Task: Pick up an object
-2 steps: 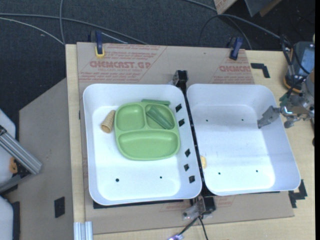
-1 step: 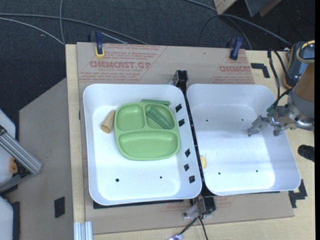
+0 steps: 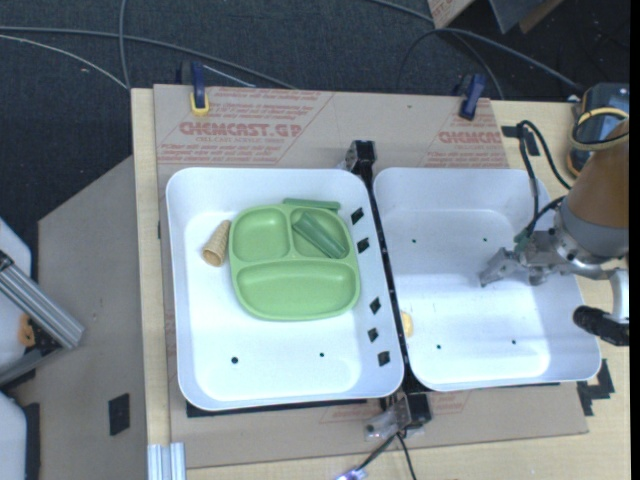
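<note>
The likeliest things to pick sit in the left bin [image 3: 190, 298], in its far half. A green divided plate [image 3: 294, 265] lies flat there, and it looks like light, stiff moulded plastic: smooth, probably a little slippery, not fragile. Lying flat, it offers little to pinch except its raised rim or the ridges between compartments; the near rim, toward the bin's open floor, seems the easiest place to bite. In its far-right compartment rests a darker green piece [image 3: 321, 233], long and narrow, which should be light and could be taken across its short width. A small tan cone [image 3: 215, 243] lies touching the plate's left edge; it looks light and possibly crushable, so a gentle hold across its middle would suit it.

The end effector [image 3: 497, 269] hangs over the right bin [image 3: 470, 368], near that bin's right side and well apart from all three things. It has nothing between its fingers, which look parted only slightly.

The brown sheet covering the desk [image 3: 250, 118] carries red print reading "CHEMCAST GP" near the far-left corner, repeated by the far-right.
</note>
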### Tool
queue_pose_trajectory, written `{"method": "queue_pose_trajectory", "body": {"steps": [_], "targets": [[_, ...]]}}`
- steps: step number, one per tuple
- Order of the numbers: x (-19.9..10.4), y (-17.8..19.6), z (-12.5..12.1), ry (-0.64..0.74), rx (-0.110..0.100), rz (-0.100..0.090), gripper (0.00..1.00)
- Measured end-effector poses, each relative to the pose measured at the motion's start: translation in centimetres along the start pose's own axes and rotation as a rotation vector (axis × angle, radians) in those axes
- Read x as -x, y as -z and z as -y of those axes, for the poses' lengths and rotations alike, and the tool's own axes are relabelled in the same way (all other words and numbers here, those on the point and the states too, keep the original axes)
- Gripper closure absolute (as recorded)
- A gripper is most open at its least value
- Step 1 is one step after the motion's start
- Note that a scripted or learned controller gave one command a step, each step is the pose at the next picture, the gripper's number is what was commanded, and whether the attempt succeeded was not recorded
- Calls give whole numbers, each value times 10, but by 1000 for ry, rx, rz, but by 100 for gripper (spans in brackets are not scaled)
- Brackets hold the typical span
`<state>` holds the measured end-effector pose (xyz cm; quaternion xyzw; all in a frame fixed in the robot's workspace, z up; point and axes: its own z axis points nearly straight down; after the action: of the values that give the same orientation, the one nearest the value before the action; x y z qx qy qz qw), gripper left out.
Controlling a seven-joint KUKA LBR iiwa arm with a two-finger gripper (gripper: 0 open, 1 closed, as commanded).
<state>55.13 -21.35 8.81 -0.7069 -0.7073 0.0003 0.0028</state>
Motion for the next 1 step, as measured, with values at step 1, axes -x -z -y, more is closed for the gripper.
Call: {"method": "queue_pose_trajectory", "body": {"steps": [1], "targets": [[1, 14, -1, 0, 5, 2, 100]]}}
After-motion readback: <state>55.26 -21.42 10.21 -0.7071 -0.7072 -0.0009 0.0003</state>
